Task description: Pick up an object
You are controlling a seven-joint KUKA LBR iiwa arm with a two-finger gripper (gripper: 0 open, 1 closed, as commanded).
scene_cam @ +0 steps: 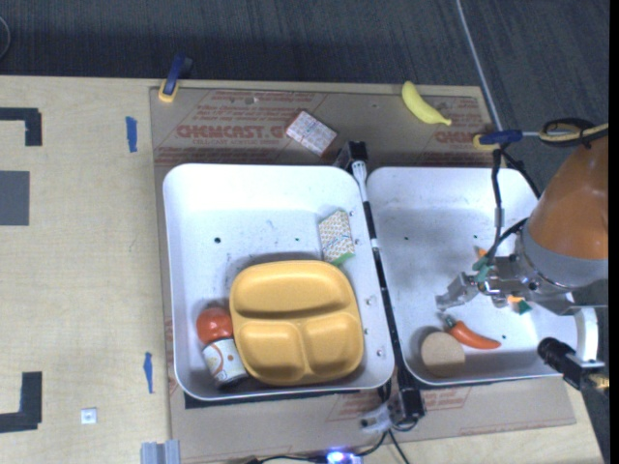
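Over the right bin, gripper hangs, grip state unclear, toy carrot at its 6 o'clock

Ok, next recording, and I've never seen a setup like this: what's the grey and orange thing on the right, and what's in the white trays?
It is a robot arm seen from one fixed camera above the bench, reaching in from the right. Its claw hangs over the right bin, with nothing visibly between its fingers. Below it lie a toy carrot and a tan, bread-like piece. The left bin holds a yellow divided tray, a small patterned packet, and a red and white item. A toy banana lies outside on the cardboard.
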